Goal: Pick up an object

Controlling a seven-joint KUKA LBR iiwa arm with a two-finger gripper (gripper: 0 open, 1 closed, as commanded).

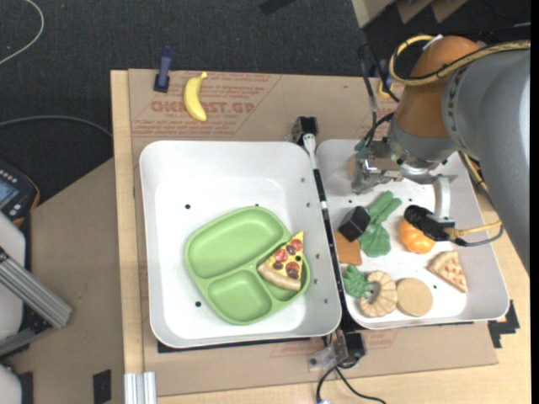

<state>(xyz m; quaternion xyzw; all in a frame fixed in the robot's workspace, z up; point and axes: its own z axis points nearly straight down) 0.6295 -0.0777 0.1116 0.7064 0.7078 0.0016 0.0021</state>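
Two shallow white bins sit side by side on the brown cardboard-topped counter (pixel 253 99). No object is lifted yet.

Nearest, in the right bin (pixel 473 300): round tan cookie (pixel 413 297), ribbed tan pumpkin-shaped toy (pixel 379 295) touching it, and a dark green leafy toy (pixel 355 282) just beside that. A triangular toy pizza slice (pixel 448 269) is near the right rim.

The left bin (pixel 168 192) holds a light green divided plastic plate (pixel 227 251). A second pizza slice with red toppings (pixel 286 262) is in its small right compartment.

Mid right bin: small orange round fruit toy (pixel 415 239), black block (pixel 354 223), green stalk-shaped vegetable toy (pixel 381 224) and flat brown piece (pixel 347 251), all resting on the bin floor.

Further back, the gripper (pixel 368 173) hangs low over the far end of the right bin, close above the green vegetable toy and black block. From this angle I can't tell whether it is open or closed. Nothing is seen in its hold.

Farthest, outside the bins on the counter: yellow toy banana (pixel 195 97) and a small blue clip (pixel 162 71).

Judgement: early stage, the approach looks done. Left to do: descend, close on one piece (likely the green toy or black block) and lift.
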